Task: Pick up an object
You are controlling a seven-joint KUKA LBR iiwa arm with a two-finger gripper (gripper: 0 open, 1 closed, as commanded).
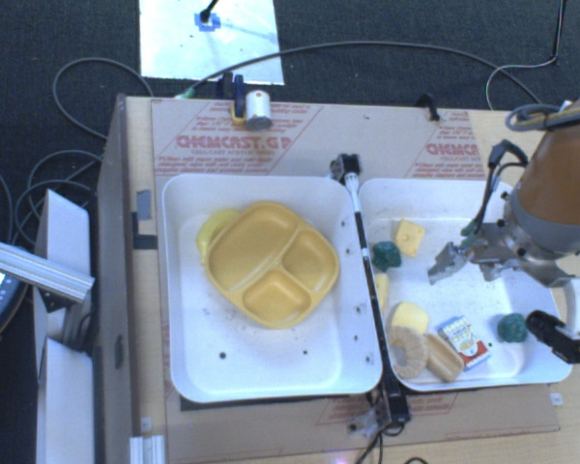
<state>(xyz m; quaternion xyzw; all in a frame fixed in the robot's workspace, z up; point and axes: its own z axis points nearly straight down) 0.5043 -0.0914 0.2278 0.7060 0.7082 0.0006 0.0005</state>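
The right bin [435, 206] holds a bunch of small toy foods. A yellow cheese wedge [410, 236] sits near the top of it, with flat sides and a blocky shape. Just left of it, by the wall between the bins, is a bumpy dark green lump [386, 254]. Below that lies a small pale yellow piece [381, 287] against the same wall. Lower down is a smooth yellow chunk [410, 316], and touching it from below is a round, pale cracker-like disc [407, 349] with a rough top. Beside the disc lies a tan bread-shaped piece [443, 359]. Next to that is a little box [462, 340] with red, white and blue print. Another bumpy green lump [511, 328] sits near the bin's right side.

The gripper [449, 262] hangs over the middle of this bin, above a bare white patch. Its grey metal fingers [441, 266] point left and look close together, with nothing between them. It is near the cheese wedge but not touching it. The arm [561, 187] behind it is fat and round, orange on top and grey lower down.

The left bin [188, 356] holds a yellow plastic plate [271, 262] with three dips in it, lying tilted. It is smooth and shiny.

Both bins are shallow white plastic and rest on a brown cardboard sheet [300, 133] with red print.
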